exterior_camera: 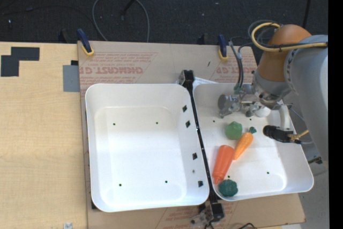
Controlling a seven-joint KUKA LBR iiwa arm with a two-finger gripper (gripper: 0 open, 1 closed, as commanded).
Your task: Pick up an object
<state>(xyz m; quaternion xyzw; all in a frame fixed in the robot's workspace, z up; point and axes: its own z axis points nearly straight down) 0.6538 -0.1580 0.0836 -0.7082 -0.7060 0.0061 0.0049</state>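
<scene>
The right bin (289, 182) holds several toys. A light green lump (233, 130) lies near its middle, with a small orange carrot (243, 145) just right of it. Lower down lies a bigger orange carrot (223, 162), and a dark green piece (229, 187) rests at the bin's front edge. My gripper (234, 104) hovers low over the back of the right bin, just behind the light green lump. The view from above does not show anything held in it. The grey arm with its orange band (284, 43) reaches in from the right.
The left bin (107, 96) stands beside the right one, with a black divider strip (195, 137) between them. Both sit on cardboard held by blue-and-yellow clamps (84, 42). A black part with cable (278, 133) hangs off the arm over the right bin's right side.
</scene>
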